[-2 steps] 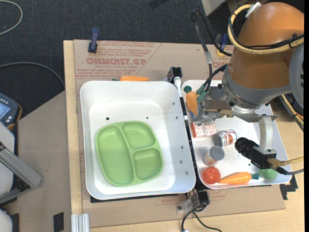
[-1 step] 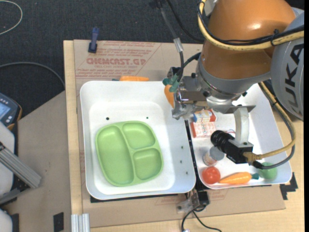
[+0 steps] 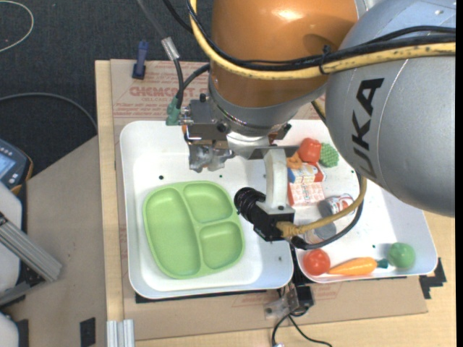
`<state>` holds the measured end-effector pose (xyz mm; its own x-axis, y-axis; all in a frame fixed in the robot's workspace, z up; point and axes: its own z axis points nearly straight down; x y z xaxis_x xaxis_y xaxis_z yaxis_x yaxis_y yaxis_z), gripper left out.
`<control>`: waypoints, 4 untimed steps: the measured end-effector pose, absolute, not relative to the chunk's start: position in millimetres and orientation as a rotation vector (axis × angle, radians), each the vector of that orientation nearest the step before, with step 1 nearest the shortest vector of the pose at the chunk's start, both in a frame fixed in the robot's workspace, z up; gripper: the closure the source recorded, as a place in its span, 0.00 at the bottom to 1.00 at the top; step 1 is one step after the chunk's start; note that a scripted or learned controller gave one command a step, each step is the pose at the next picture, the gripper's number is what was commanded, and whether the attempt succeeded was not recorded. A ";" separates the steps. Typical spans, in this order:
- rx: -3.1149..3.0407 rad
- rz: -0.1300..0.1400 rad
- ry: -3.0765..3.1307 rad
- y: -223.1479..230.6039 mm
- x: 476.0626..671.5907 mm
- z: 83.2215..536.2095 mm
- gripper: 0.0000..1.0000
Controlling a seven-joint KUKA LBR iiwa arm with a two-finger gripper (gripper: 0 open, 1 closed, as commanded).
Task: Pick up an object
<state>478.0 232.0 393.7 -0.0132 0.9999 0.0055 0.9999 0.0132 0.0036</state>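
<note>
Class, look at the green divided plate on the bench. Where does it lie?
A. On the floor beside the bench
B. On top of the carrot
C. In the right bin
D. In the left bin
D: the green divided plate lies flat in the left bin, while the carrot lies apart from it in the right bin.
</note>
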 end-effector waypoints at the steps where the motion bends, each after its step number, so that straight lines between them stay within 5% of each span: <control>1: -2.221 0.029 -2.212 205.7 480.9 220.3 1.00; 2: -2.225 -0.032 -2.229 213.8 505.6 404.3 1.00; 3: -2.218 0.021 -2.217 223.0 498.4 279.2 1.00; 4: -2.221 0.000 -2.221 223.4 500.5 296.7 1.00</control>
